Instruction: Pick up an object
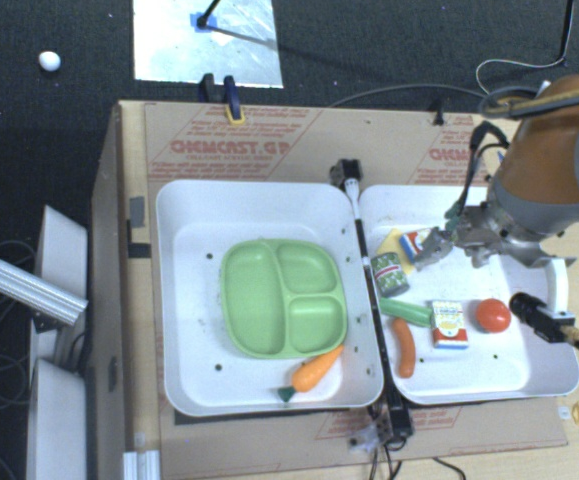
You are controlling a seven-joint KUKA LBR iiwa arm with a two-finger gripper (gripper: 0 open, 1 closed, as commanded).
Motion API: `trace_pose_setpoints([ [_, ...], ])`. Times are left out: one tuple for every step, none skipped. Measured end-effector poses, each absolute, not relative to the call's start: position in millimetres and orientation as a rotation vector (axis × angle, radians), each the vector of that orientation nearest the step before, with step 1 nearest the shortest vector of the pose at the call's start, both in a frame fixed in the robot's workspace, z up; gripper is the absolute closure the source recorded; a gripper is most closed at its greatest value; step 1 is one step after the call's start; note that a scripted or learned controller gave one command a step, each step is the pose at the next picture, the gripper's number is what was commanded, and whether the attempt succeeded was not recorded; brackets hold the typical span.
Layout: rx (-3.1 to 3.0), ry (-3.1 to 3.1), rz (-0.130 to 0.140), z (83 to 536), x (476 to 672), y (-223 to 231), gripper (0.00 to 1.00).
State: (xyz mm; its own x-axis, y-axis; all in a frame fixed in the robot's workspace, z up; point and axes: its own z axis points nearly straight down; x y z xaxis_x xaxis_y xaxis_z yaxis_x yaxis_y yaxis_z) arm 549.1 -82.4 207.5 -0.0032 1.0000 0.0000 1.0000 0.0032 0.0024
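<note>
My gripper [427, 250] hangs over the back left part of the right bin [529, 373], close to a yellow wedge [393, 240] and something small and blue and red beside it. A green-labelled can [389, 274] lies just in front of it. Further forward are a green vegetable [407, 312], a reddish sausage [405, 348], a small white and yellow carton [450, 325] and a red tomato [492, 315]. Nothing shows as held.
The left bin [194, 228] holds a green divided plate [283, 296] and an orange carrot [317, 369] at its front. A black divider [369, 288] runs between the bins. The arm reaches in over the right bin's back right corner.
</note>
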Motion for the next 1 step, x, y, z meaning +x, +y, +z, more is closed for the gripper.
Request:
trace_pose_setpoints([
  [2.218,2.216,-0.002,84.6,576.3,-113.2,0.0],
])
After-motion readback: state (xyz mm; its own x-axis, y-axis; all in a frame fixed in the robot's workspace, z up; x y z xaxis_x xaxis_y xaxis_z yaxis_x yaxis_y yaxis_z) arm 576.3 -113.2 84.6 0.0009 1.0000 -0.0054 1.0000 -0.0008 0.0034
